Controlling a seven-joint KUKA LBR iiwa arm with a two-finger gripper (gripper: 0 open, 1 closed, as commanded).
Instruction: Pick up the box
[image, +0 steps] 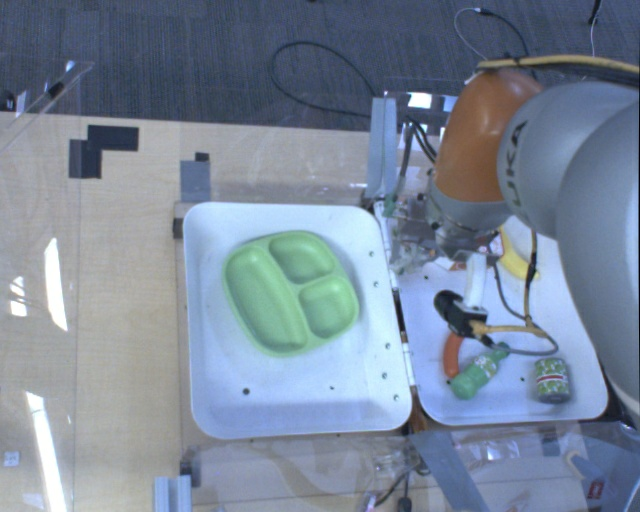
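We log the arm first. It reaches in from the right and covers the far half of the right bin. The wrist hangs low over that bin's far-left corner, so we judge this a descent or a grasp try.

The left bin carries one thing, a green divided plate. It lies flat in the middle and well clear of every rim, so it plays no part in the pick.

The gripper sits under the wrist, right against the wall shared by the two bins. The wrist blocks it, so we cannot tell whether it is open or closed, or whether it has hold of anything.

We cannot make out the box. Our guess is that it lies beneath the wrist in that same far-left corner, which would explain why the arm is parked there.

- **Green bottle:** lies on its side near the right bin's camera-side edge.
- **Can:** also on its side, toward the camera-side right corner and apart from the bottle.
- **Orange stick:** just beside the bottle's base, close enough that we cannot tell whether they touch.
- **Yellow piece:** peeks out by the arm, mostly hidden.

All four lie loose and untouched.
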